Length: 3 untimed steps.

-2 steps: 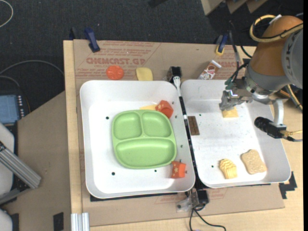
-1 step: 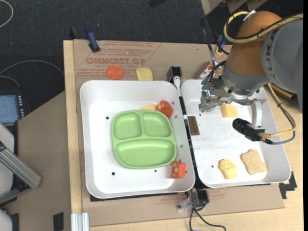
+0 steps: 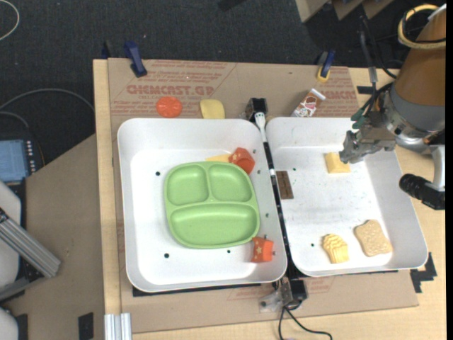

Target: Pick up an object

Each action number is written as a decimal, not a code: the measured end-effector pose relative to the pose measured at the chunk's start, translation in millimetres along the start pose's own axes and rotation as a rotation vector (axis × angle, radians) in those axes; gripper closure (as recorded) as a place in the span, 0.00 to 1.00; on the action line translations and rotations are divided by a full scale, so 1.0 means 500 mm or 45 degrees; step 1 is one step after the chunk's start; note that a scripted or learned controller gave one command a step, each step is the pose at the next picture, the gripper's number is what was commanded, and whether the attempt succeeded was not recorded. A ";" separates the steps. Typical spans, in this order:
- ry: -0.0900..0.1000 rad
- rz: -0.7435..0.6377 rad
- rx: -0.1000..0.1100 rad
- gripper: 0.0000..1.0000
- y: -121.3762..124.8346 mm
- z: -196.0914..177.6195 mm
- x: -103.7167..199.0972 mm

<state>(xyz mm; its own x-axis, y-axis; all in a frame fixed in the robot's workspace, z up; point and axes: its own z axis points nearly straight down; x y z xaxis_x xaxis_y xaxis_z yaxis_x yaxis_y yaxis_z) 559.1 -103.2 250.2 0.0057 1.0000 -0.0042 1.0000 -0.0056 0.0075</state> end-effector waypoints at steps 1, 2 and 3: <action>0.004 -0.007 0.007 0.00 0.001 0.008 0.008; 0.009 -0.008 0.027 0.00 0.050 0.287 0.021; 0.003 -0.007 0.011 0.00 0.074 0.332 0.022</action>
<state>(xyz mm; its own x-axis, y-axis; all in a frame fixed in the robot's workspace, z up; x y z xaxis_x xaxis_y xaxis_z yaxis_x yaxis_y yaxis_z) 597.5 -93.0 84.2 -0.0002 1.0000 -0.0016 1.0000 0.0002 -0.0013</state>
